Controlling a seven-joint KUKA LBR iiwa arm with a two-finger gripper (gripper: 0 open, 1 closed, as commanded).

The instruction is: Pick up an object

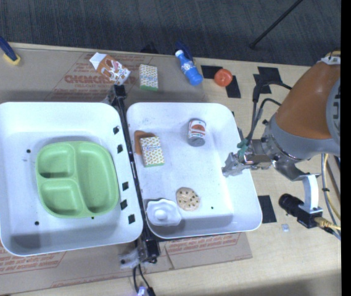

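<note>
The right bin (224,119) holds a small can (197,132) lying near its back. A patterned packet (152,151) rests against a brown-orange item (140,139) at its left side. Near the front lie a round cookie (187,198) and a white cup-like piece (162,213). My gripper (235,164) hangs over the right rim of this bin, right of the can and cookie and apart from both. Nothing shows in its grasp. The grey arm with its orange band (308,106) reaches in from the right.
The left bin (5,134) carries a green divided plate (76,179). Behind the bins on the bench lie a snack wrapper (109,68), a second patterned packet (148,77), a blue bottle (189,68) and an orange ball (223,76).
</note>
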